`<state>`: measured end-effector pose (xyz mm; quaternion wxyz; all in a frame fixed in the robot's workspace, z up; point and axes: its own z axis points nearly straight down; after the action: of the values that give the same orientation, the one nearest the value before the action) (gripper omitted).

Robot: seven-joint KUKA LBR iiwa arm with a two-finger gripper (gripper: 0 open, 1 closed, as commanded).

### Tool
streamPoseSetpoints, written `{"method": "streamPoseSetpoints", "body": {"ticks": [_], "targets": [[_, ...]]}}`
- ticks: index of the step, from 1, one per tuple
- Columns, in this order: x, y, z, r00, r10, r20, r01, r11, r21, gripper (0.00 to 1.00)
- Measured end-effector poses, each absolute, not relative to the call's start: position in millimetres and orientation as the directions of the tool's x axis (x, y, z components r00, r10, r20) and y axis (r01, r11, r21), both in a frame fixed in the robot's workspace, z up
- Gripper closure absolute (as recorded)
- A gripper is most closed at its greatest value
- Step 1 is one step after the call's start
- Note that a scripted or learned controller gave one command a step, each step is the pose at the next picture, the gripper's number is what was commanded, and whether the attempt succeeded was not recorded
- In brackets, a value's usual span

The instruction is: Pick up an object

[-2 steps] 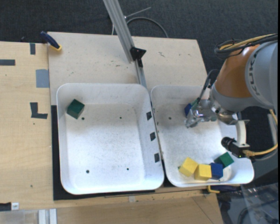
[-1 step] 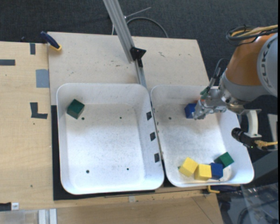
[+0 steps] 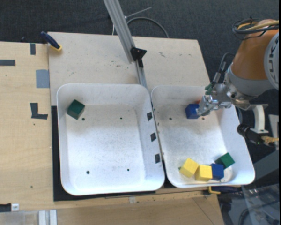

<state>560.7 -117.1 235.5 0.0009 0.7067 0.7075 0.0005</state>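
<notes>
I'm watching the grey arm's metal two-finger gripper [image 3: 205, 108] sitting low over the right shallow white plastic bin [image 3: 171, 172], near its far side. A small blue cube [image 3: 192, 111] is lying just beside the fingertips, touching or nearly so. I cannot tell from here whether the fingers are spread or closed, or whether the cube is sitting between them. At that bin's near corner I'm seeing 4 blocks clustered: 2 yellow blocks [image 3: 189, 167], a second blue block [image 3: 217, 171] and a small green block [image 3: 225, 160]. In the left white bin [image 3: 63, 172], 1 dark green cube [image 3: 76, 109] is resting alone.
</notes>
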Motion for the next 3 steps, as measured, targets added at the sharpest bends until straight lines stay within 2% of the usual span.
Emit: {"method": "streamPoseSetpoints", "body": {"ticks": [1, 3], "targets": [[564.6, -69.6, 231.6, -0.005, 1.0, 0.001, 1.0, 0.005, -0.001, 1.0], [593.3, 46.6, 238.9, -0.008, 1.0, 0.002, 1.0, 0.008, 0.0, 1.0]]}}
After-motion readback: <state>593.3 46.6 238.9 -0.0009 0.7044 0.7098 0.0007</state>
